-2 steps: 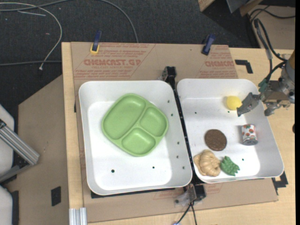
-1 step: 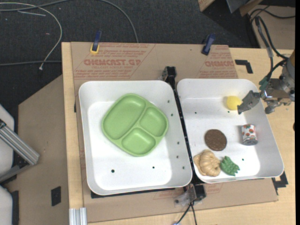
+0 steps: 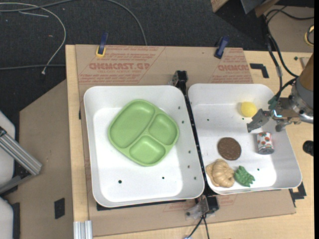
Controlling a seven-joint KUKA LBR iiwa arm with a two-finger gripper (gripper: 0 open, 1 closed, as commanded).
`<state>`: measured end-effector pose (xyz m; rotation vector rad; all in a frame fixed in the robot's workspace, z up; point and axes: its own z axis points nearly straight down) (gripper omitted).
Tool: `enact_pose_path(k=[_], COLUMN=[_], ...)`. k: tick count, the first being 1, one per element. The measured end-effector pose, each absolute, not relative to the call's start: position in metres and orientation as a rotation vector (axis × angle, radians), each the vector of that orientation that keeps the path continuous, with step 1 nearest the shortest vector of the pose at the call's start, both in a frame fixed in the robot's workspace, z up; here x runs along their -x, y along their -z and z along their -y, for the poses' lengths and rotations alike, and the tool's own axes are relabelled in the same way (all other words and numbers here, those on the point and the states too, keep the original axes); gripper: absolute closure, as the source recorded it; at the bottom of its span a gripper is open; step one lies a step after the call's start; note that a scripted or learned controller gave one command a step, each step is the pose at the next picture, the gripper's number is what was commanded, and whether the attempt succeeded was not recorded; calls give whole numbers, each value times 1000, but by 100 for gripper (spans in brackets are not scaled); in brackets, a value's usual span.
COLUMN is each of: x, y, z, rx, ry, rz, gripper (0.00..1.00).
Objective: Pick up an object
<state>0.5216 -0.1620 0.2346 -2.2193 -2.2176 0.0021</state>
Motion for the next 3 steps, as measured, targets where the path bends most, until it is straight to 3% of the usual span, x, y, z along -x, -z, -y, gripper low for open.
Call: enact_pose_path(k=[2,3], x=[-530,-531], y=[-119,-133], z=[154,155], rx=[2216,2222], ry=[-3,2], rz=[2217,2220], gripper=[0,100])
